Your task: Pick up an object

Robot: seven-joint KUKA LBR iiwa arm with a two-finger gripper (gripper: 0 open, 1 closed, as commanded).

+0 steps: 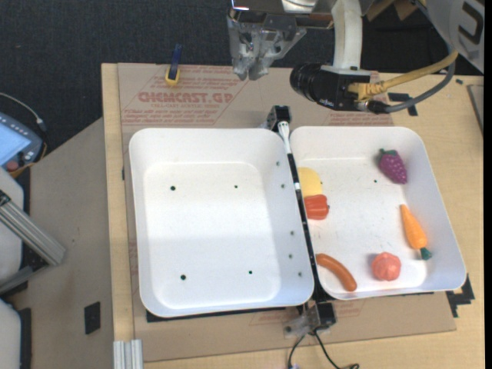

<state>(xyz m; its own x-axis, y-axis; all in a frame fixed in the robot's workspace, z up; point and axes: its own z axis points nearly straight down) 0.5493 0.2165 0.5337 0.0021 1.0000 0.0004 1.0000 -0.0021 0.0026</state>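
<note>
Sausage (337,271) and tomato (387,266) nearest, right bin (361,148); carrot (413,230), grapes (392,165), red-yellow piece (312,196) by the divider. Pincer (254,69) hangs beyond left bin (146,206), over cardboard (184,97); tips near together, pinching nothing.

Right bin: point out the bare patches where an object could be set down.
The right bin is barest in its middle, between the red pepper and the carrot. The near edge is crowded by the sausage and tomato.
</note>
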